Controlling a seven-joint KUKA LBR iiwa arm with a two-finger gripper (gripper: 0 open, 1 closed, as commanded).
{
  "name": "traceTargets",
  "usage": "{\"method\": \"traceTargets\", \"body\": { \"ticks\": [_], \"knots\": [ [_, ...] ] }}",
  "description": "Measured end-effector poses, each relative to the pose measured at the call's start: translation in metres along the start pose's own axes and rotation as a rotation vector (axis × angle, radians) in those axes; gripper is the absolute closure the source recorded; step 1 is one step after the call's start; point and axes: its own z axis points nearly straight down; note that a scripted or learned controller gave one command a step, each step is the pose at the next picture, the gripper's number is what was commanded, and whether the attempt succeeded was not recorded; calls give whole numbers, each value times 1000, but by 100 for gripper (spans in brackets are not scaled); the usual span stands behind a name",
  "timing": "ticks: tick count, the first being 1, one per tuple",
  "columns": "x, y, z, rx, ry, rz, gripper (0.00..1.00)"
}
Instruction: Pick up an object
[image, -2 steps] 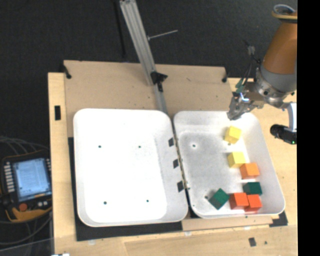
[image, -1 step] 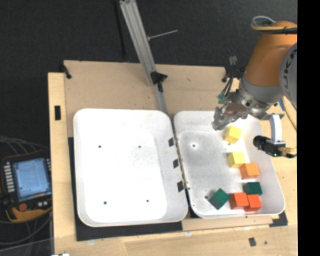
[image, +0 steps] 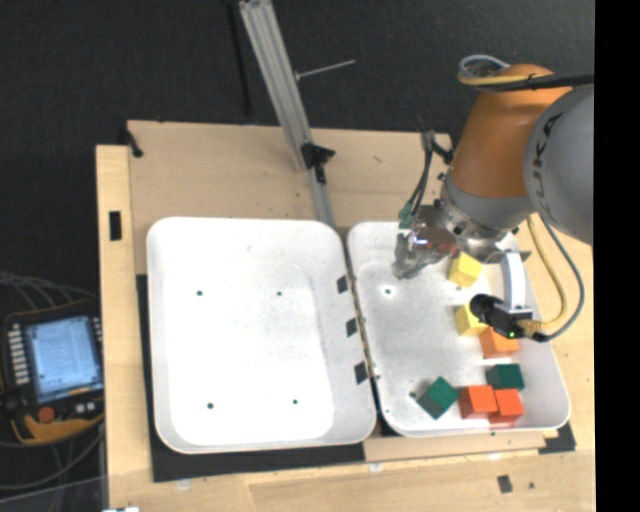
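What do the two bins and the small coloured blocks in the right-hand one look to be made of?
Bins: probably moulded plastic, matte white and lightly speckled, with rounded corners and a shallow raised rim. Blocks, such as the green one and the orange one: solid-coloured, flat-faced, no shine; painted wood or foam, cannot tell which.

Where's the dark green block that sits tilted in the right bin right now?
In the camera view, the tilted green block lies near the front edge of the right bin, just left of the orange blocks in the bin's front right corner.
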Motion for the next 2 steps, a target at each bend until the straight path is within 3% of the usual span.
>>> {"method": "traceTargets", "body": {
  "ticks": [2],
  "knots": [
    [110, -37, 5, 0, 2, -3, 100]
  ]
}}
